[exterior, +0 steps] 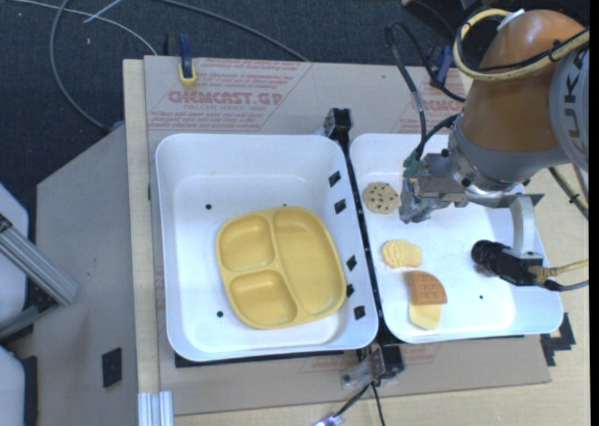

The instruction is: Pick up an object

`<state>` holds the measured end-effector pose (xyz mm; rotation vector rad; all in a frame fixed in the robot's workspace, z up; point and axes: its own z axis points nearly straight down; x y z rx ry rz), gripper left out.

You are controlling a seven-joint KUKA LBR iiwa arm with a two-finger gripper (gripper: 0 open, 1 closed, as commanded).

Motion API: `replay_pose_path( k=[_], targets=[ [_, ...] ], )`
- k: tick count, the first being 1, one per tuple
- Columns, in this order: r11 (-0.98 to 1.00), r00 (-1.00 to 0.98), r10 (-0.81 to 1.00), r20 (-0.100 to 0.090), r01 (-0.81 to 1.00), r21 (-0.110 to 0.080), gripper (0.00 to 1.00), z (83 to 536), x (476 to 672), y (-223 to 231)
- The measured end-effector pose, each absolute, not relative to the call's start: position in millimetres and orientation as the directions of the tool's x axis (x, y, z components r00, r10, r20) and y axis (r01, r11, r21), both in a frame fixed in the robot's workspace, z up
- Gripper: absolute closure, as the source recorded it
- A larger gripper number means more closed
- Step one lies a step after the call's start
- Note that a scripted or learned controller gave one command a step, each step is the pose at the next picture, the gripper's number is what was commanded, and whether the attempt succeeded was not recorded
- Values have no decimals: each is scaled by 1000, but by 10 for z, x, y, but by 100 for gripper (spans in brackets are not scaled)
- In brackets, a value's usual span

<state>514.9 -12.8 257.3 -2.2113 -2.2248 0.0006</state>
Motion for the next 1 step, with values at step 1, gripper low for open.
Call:
replay_pose_path(
  k=[1],
  targets=[
    [5, -5, 1000, 3, 1000, -6, 100, 2380, 4971, 268]
  ],
)
